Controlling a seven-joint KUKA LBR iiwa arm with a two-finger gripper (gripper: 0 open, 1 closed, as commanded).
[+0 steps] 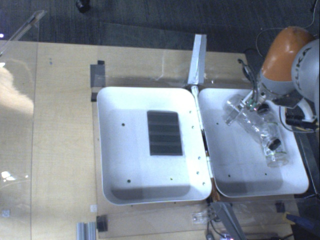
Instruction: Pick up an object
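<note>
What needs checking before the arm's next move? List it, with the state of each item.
1. A target to pick: ok. A dark ribbed block lies flat near the middle of the left bin.
2. Block free of the bin walls: ok. White floor shows on all its sides.
3. Arm position: not ok for that block. The arm is over the right bin, and the hand is low above its floor.
4. Hand empty: cannot tell. Its clear parts blur against the white floor.
5. Path across the divider between bins: cannot tell from this slant whether the hand is high enough to pass over.
</note>
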